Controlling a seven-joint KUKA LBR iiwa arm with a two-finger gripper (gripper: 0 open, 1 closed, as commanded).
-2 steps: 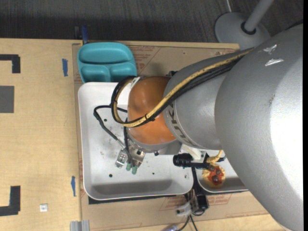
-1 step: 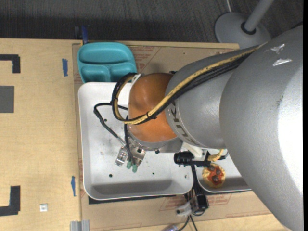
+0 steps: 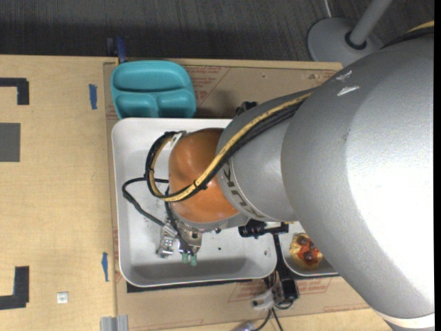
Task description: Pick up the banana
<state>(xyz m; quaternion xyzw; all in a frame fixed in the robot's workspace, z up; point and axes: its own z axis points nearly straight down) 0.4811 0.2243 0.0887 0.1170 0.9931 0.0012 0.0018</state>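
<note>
- While the arm (image 3: pixel 331 185) reaches in over the left bin (image 3: pixel 131 261), its orange wrist band (image 3: pixel 196 178) hangs above the bin's middle. The jaws are low near the bin's near edge, left of centre.
- The tool end is a small tangle of metal and cable from this angle, so I cannot tell whether the jaws are spread or pressed together. Nothing yellow is seen between them.
- I cannot tell where the banana lies. The arm covers much of the left bin and most of the right bin (image 3: pixel 313 273), so the fruit may sit under it.
- A small yellow-and-red thing (image 3: pixel 305 249) lies at the right bin's near-left corner, too small and blurred to name.
- A teal tray (image 3: pixel 151 88) rests on the tabletop (image 3: pixel 55 185) just past the left bin's far edge.
- Judged from this, the step in hand is the descent or search for a grasp, and the pick is not yet done.
- With the fruit hidden, its long axis and the way it points cannot be read.
- The next move calls for setting the jaws across the banana's short width near its middle, then closing and lifting straight up.
</note>
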